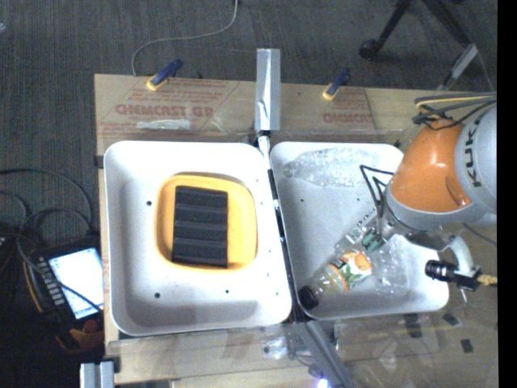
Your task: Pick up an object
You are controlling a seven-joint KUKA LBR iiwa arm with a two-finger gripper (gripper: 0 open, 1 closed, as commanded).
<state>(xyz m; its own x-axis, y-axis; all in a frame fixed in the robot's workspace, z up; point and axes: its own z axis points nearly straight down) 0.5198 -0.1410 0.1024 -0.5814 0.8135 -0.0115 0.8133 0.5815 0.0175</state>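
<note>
Two white bins on cardboard-topped bench, dark carpet w/ cables.

Grey arm, bulbous orange band

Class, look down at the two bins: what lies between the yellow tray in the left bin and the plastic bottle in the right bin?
White bin floor and the two bins' adjoining rims separate the yellow tray from the plastic bottle.
</note>
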